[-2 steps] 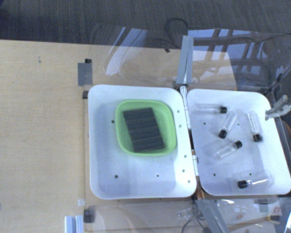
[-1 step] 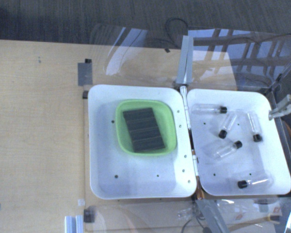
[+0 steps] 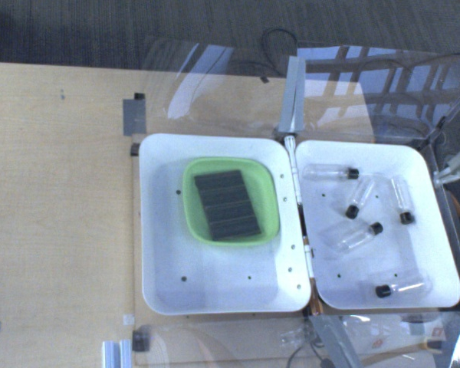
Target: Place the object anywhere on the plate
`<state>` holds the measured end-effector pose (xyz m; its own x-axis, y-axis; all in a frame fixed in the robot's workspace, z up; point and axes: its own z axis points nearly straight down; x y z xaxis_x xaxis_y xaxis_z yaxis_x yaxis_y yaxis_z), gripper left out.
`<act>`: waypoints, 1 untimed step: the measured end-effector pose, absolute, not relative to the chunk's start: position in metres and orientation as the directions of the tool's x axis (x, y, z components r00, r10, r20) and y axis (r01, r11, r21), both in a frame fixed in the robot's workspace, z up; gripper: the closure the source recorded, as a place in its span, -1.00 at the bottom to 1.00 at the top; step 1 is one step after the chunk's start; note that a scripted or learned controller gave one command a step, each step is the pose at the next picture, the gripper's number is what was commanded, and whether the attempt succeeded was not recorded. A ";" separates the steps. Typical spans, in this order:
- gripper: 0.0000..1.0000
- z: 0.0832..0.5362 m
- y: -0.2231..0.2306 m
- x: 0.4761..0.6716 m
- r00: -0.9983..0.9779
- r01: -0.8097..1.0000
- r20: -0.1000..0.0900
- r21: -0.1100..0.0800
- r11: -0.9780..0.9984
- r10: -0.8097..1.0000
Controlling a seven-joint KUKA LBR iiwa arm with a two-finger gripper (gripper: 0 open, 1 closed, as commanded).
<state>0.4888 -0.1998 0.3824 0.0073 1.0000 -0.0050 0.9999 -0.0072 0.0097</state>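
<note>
Step in hand: judged to be the end of the place step, or the gap before a fresh pick.

- The plate (image 3: pixel 192 205), green, sits in the left bin (image 3: pixel 215 282), towards that bin's far side. Both bins lie on the right half of the bench (image 3: pixel 54 205), close to its near edge.
- The block (image 3: pixel 227 205), dark grey and ridged, lies flat on the plate. It is roughly centred, well inside the rim, and turned slightly off square to the bin walls.
- You can read the task as met if the block is the object: it rests wholly on the plate and nothing touches it.
- The right bin (image 3: pixel 437 282) holds five clear vials (image 3: pixel 360 198) with black caps, all lying on their sides. Four are scattered across the bin's middle and one lies by its near wall.

Next move, as a judgement:
- If the block is the object, nothing more is needed than to keep clear of the plate.
- If a vial is meant, you need a pick from the right bin. The vials are round, clear and free to roll, so a grasp across the body is likely to slip. The two nearest the bin's middle lie close together and may get knocked.
</note>
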 end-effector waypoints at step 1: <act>-1.00 0.395 -0.204 0.489 -0.264 0.964 -0.008 0.009 0.264 0.964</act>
<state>0.4888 -0.2041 0.3955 -0.2640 0.9645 -0.0075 0.9645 0.2640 0.0091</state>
